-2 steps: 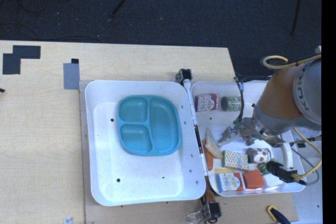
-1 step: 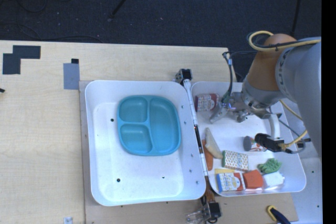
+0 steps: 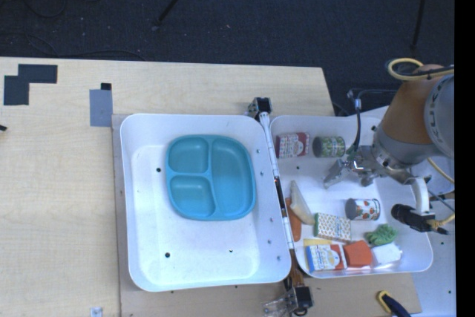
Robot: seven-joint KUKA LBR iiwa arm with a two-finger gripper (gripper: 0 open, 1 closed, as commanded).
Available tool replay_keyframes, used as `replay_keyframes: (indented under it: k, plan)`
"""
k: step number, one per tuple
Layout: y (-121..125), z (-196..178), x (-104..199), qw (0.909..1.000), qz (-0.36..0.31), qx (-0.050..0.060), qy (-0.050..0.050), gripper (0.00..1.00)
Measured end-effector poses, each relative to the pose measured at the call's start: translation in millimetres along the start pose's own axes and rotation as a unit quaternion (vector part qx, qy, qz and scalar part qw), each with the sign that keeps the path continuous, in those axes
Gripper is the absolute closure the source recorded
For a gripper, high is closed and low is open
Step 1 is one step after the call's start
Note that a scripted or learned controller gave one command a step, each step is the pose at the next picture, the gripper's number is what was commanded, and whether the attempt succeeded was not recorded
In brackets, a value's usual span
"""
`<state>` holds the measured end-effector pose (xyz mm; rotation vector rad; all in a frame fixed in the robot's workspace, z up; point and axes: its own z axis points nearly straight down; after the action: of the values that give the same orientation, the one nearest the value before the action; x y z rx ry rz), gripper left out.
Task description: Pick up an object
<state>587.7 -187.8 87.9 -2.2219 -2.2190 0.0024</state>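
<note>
Gripper [image 3: 343, 171] is hovering with fingers spread, holding nothing, over the right bin [image 3: 423, 263]. We are eyeing the can [image 3: 362, 209], lying on its side just at its five o'clock, long axis running three to nine.

Before me on the bench I count two white bins: the left bin [image 3: 141, 234] carries one blue divided plate [image 3: 210, 177] with three compartments, and the right bin [image 3: 423, 252] carries the loose goods. Of cans I count three: one red-labelled can [image 3: 292, 145], one green-labelled can [image 3: 329, 146] and one white can with red spots [image 3: 362, 209]. Singles: one patterned box [image 3: 332, 226], one blue-and-white carton [image 3: 323, 257], one orange block [image 3: 358, 255], one green leafy piece [image 3: 381, 235] and one pale wedge [image 3: 299, 202]; smaller bits there I cannot tally.
</note>
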Motion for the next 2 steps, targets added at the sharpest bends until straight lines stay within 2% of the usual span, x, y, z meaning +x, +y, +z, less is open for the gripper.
replay_keyframes:
  k: [1,2]
  plan:
    - [-64,0,-17,1.0000,0.000,0.000,0.001,0.00]
    - [-64,-10,-17,1.0000,0.002,0.000,0.002,1.00]
